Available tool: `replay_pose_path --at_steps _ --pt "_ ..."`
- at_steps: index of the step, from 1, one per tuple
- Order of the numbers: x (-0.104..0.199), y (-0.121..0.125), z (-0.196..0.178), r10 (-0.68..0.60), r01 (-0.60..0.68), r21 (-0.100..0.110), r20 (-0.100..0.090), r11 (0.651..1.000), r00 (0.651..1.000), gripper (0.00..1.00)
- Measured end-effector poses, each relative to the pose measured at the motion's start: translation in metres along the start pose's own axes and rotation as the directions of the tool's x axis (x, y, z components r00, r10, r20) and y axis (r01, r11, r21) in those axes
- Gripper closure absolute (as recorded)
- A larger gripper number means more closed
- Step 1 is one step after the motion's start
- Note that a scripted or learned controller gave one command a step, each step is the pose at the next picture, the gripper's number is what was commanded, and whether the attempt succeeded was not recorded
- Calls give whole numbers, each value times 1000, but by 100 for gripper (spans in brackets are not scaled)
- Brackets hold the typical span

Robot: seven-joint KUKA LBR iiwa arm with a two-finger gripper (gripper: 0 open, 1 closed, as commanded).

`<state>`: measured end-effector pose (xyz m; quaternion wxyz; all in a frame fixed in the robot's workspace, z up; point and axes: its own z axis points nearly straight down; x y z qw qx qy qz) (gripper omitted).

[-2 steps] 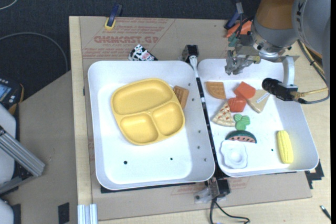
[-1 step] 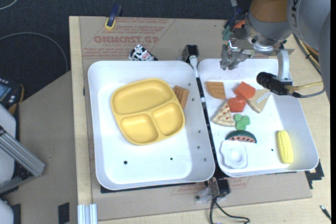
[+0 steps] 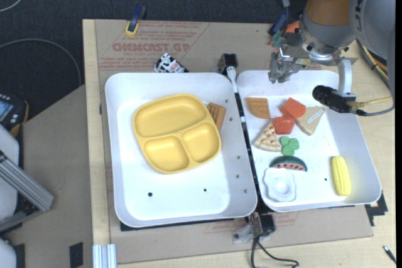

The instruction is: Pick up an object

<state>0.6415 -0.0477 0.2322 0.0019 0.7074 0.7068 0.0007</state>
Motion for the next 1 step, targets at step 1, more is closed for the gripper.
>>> replay_pose_path --at_steps 1 --pt "-3 15 5 -2 2 0 0 1000 1000 100"
